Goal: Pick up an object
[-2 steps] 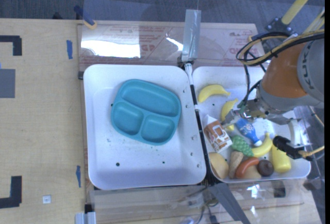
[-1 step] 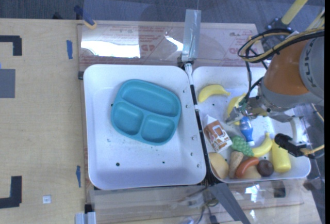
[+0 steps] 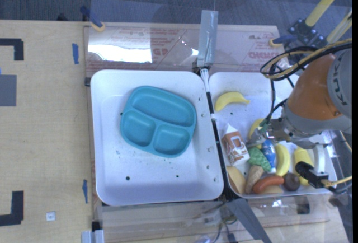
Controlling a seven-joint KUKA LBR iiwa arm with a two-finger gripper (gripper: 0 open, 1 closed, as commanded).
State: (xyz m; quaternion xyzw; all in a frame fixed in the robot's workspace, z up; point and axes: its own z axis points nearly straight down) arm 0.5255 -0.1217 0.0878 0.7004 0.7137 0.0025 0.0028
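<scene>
My gripper (image 3: 266, 139) is low in the right bin (image 3: 246, 82), under the orange wrist band (image 3: 314, 96). It hangs over a pile of toy food: a green vegetable (image 3: 258, 157), a blue and white item (image 3: 270, 153) and a yellow banana (image 3: 282, 160). A white and orange carton (image 3: 235, 147) lies just left of the gripper. A second banana (image 3: 230, 100) rests alone at the bin's far left. I see nothing lifted off the pile.
A blue divided plate (image 3: 158, 120) lies in the left bin (image 3: 106, 141). A red sausage (image 3: 268, 183), a brown piece (image 3: 291, 181), a tan piece (image 3: 254, 172) and a yellow item (image 3: 304, 157) crowd the right bin's near side. Cables (image 3: 279, 65) loop by the arm.
</scene>
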